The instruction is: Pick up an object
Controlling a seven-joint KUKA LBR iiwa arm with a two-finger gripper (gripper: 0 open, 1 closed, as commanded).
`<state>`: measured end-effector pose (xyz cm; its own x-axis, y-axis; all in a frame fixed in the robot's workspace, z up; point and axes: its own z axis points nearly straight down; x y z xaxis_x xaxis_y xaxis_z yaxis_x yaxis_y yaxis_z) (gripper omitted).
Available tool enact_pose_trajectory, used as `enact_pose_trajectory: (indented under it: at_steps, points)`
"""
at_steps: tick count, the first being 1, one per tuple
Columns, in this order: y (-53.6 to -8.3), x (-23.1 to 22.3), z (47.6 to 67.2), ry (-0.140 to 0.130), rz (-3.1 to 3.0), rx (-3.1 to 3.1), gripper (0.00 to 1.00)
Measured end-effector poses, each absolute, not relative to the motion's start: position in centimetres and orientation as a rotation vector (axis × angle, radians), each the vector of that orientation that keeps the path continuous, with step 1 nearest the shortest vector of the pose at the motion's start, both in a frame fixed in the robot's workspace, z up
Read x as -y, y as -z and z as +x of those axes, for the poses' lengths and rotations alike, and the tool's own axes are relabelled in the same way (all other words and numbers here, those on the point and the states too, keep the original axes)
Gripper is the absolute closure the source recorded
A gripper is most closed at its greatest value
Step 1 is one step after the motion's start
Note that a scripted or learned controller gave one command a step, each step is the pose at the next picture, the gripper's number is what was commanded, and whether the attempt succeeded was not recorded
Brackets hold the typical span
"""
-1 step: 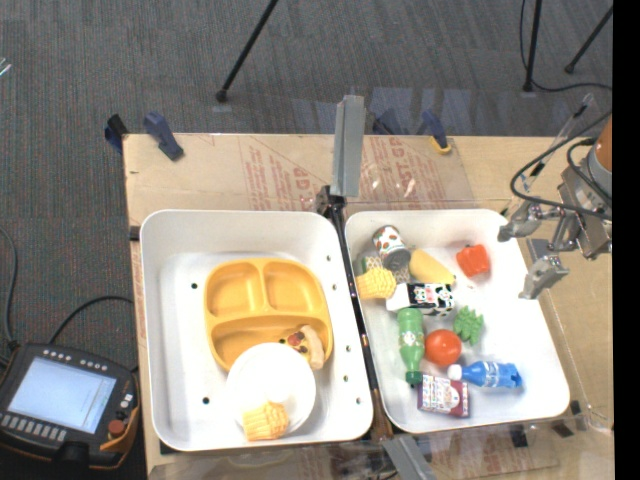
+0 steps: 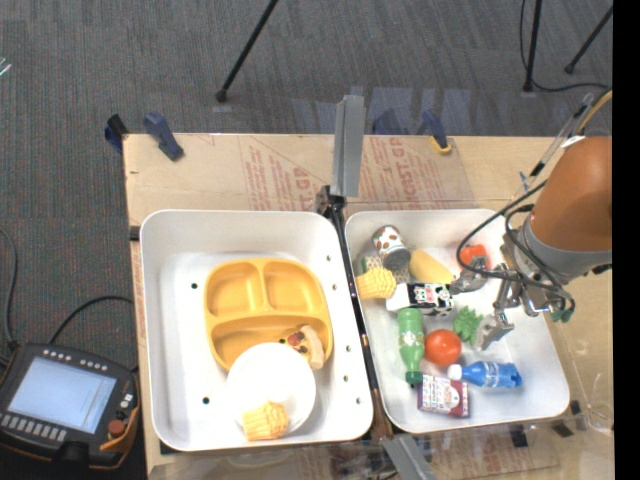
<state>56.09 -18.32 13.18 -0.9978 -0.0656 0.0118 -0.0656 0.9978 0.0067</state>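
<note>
The gripper (image 2: 483, 313), jaws released and grasping nothing, hovers just right of the green toy (image 2: 466, 324) in the right bin (image 2: 556, 383), near one tomato (image 2: 442, 347) and two bottles (image 2: 410, 344).

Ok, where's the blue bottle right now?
The blue bottle lies on its side in the right bin, near its front right corner, between the red ball and that corner.
</note>
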Motion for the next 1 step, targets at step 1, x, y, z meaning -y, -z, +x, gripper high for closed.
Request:
enact_pose_trajectory:
  at_steps: [1]
  points:
    - [-8.76, 12.34, 51.62, 0.003, 0.238, 3.134, 0.00]
